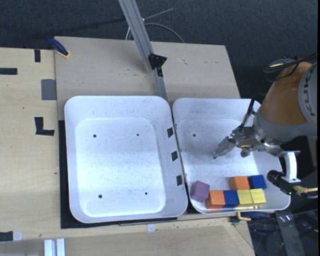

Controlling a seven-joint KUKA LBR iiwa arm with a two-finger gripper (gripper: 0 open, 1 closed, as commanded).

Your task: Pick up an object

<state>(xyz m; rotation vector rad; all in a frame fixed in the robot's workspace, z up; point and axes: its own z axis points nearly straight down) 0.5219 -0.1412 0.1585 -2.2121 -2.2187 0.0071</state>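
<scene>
Blocks, small and coloured, sit clustered at the near edge of the right-hand shallow white bin [213, 108]: a purple cube [200, 190] leftmost, then orange [217, 197], blue [231, 197] and yellow [245, 197] cubes packed edge to edge, with others touching behind. The two-finger gripper [220, 151] hangs over bare bin floor, apart from the cluster, grasping nothing; whether it is spread or clenched cannot be told.

Risk: tight packing leaves no gap between neighbours, so a descent may land on top or shove blocks against the bin wall. The purple cube stands freest.

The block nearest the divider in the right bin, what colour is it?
Purple, seen clearly in the camera view.
</scene>
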